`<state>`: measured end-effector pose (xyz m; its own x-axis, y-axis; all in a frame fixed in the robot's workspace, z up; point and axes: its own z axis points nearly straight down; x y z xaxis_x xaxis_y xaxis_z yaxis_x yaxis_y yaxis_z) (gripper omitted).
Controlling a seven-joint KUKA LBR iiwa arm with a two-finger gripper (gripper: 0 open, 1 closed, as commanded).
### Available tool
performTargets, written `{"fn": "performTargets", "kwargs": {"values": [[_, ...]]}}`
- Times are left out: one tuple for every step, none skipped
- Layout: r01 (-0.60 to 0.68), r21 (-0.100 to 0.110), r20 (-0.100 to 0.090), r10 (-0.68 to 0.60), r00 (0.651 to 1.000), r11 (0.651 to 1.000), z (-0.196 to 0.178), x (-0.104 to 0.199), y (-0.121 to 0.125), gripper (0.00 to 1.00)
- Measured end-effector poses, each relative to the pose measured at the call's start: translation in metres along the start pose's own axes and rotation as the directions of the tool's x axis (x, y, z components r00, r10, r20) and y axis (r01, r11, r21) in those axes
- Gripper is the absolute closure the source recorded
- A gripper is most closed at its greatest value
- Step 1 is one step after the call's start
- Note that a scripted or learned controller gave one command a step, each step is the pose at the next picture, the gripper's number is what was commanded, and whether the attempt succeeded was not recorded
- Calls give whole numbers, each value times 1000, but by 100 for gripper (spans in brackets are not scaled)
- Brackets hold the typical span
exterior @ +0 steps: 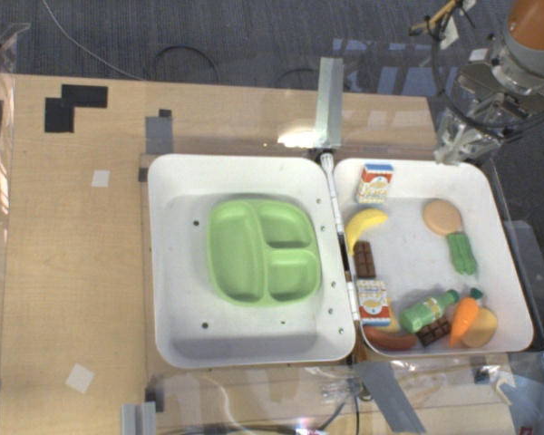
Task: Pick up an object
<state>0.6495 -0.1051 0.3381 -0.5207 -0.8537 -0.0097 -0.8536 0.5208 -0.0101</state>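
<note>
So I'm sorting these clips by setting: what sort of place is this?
Most likely a robotics lab bench set up for picking tests: two white bins fixed side by side, toy food like a banana and carrot, and a robot arm with loose cabling.

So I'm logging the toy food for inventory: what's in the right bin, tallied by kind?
Small cartons: 2
Banana: 1
Chocolate bars: 2
Round cookie: 1
Green pickle: 1
Green bottle: 1
Carrot: 1
Sausage: 1
Tan potato-like piece: 1
Total: 11
</note>
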Motion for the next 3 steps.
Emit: {"fn": "performTargets", "kwargs": {"values": [[-125,2,3,125,992,992,-77,-64,17,100],[-203,3,5,203,979,979,-154,-113,45,100],[-341,-2,0,341,940,940,-150,-148,66,100]]}}
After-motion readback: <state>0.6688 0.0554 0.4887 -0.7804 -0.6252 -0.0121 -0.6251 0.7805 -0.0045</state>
